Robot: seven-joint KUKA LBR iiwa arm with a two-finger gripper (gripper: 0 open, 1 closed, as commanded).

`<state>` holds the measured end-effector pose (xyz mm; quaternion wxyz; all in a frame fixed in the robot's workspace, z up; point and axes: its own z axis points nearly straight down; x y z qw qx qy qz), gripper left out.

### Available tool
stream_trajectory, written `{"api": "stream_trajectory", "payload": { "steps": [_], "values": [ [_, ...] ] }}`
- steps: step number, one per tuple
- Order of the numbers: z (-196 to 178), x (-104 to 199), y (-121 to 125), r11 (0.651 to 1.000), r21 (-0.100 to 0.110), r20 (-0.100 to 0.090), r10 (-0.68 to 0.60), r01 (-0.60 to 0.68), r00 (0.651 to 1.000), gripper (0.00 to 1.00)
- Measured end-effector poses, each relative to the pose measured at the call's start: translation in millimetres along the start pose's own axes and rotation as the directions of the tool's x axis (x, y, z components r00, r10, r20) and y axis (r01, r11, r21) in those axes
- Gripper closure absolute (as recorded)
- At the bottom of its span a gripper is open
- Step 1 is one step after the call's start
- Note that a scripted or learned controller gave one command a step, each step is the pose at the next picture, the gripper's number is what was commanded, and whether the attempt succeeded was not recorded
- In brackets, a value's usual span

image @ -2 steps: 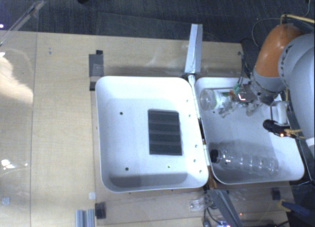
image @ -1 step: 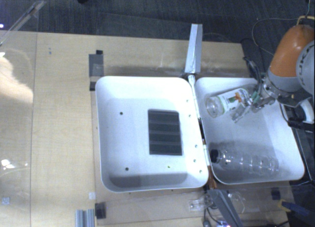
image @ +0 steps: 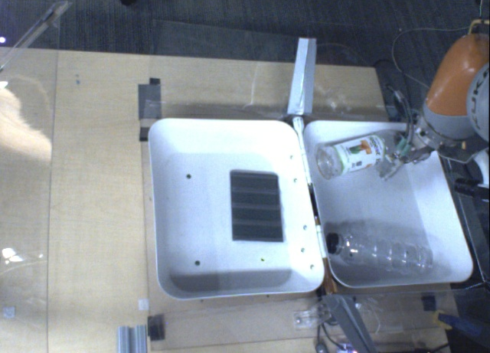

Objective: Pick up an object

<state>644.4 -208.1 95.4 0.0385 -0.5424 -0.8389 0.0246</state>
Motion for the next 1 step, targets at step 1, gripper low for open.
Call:
{"api": "stream_trajectory", "payload": {
  "steps": [1],
  "values": [
    [-64.4, 34.1, 22.2, 0.994, -0.041, 0.013, 0.102, -0.102, 0.995, 1.00]
  ]
}}
